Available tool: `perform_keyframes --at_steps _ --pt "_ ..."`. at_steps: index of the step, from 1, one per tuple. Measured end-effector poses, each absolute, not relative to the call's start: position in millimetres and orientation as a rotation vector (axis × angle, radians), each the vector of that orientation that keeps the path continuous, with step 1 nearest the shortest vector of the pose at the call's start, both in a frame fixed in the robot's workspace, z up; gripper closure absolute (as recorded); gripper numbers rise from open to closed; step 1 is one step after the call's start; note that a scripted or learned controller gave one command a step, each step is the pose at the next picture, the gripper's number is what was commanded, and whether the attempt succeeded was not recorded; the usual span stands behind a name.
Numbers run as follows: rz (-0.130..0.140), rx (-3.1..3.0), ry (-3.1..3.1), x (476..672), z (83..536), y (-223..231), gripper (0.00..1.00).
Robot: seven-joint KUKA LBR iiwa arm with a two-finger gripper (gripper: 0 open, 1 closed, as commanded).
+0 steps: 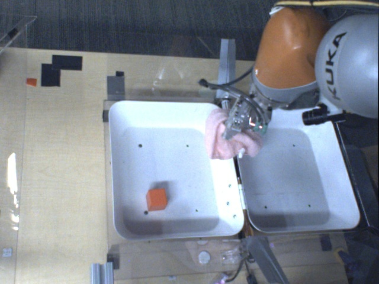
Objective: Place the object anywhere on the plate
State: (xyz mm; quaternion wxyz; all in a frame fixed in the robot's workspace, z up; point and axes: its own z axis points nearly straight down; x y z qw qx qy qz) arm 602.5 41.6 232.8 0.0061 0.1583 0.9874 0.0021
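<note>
Claw: the claw (241, 125) hangs over the strip where the two bins meet, near their far edges, under the arm's orange band.
Claw state: its fingers are buried in pink folds, so how wide they stand cannot be told; the cloth seems gathered up at them, which suggests a grip, but that is a judgement.
Cloth: a pink cloth (222, 139) droops directly beneath and slightly left of the claw, bunched, draping across the right wall of the left bin (127, 218) and the left wall of the right bin (349, 218).
Cloth axis: its long run goes down and toward the near side, from the claw to the bin walls.
Block: a small orange block (157, 199) lies in the left bin toward its near left corner, well apart from the claw and cloth.
Plate: no plate can be made out in either bin or on the surface (53, 176).
Key relation: the cloth is right at the claw, so no reach is needed; the open question is which way to carry it.
</note>
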Motion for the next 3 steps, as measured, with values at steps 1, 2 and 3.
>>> perform_keyframes --at_steps 1,2,3 --pt "0.007 -0.003 3.129 571.9 237.2 90.2 1.0" --pt "0.007 -0.006 3.132 546.5 225.5 131.0 1.0" --pt "0.007 -0.005 3.131 546.7 225.9 130.7 0.0"
